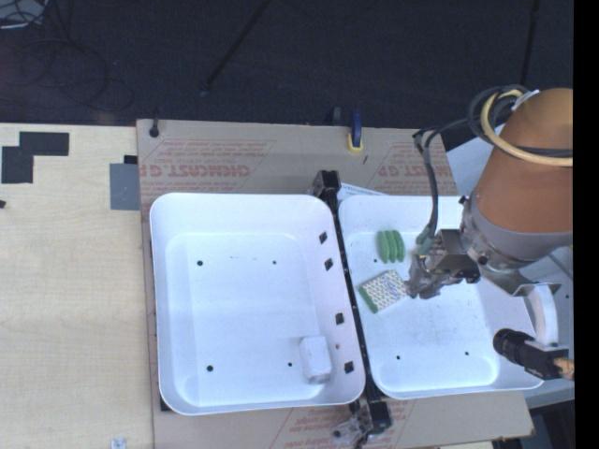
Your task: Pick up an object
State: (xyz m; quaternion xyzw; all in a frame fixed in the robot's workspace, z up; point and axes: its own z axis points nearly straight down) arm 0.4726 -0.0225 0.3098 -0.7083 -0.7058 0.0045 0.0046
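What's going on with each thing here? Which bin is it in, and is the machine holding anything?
Green object: lying in the right bin, near its upper left, apart from the gripper.
Patterned flat piece: lying tilted in the right bin, just left of the gripper.
White block: resting in the left bin, lower right corner.
Gripper: low over the right bin beside the patterned piece; grip unclear.

Patterned green-white packet [383, 292] lies flat, right bin.

Single fixed camera above the bench [75, 297], angled down, both white bins [187, 215] framed, moderately near
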